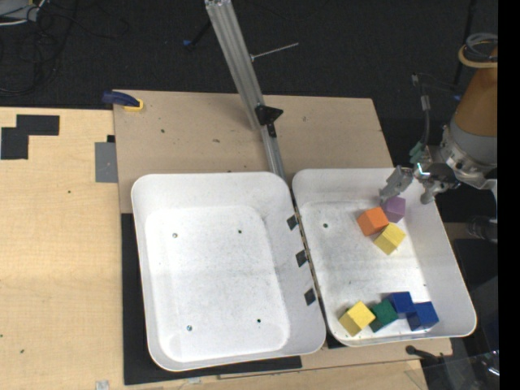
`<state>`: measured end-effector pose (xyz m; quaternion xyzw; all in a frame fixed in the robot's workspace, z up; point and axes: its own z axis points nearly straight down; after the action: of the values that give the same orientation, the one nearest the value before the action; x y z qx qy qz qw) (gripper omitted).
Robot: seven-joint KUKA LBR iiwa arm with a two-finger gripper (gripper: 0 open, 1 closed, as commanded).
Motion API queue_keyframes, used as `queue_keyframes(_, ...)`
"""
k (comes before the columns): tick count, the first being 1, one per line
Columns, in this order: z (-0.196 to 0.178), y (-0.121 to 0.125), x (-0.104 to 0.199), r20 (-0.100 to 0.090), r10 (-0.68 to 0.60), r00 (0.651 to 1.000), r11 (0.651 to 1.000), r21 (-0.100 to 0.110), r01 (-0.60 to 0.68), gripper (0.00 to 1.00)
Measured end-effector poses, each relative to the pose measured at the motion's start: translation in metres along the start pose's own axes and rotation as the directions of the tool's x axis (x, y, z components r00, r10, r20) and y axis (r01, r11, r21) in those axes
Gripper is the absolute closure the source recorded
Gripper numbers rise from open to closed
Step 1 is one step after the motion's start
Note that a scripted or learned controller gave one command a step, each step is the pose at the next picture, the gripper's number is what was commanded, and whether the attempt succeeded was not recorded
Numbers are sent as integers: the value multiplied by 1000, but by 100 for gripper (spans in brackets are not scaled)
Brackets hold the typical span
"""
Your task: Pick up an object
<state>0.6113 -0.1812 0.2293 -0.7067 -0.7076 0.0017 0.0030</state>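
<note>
My gripper [412, 186] hangs over the upper right part of the right bin [333, 187], open, with nothing between its grey fingers [395, 184]. Just below its left finger lie a purple block [396, 209], an orange block [373, 220] and a yellow block [390, 239], clustered together. Near the bin's front edge sit a second yellow block [356, 318], a green block [383, 314] and two blue blocks [400, 302] [422, 316].
The left bin [162, 193] lies beside the right one, joined by black clips [301, 257]. A slanted metal rail [242, 71] rises behind the bins. The wooden bench [57, 218] extends to the left.
</note>
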Motion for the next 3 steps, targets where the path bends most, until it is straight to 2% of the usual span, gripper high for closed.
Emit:
queue_keyframes(1,-2,1,0,1,-2,1000,1000,-3,2,0)
queue_keyframes(3,88,-1,9,0,0,1000,1000,1,0,0)
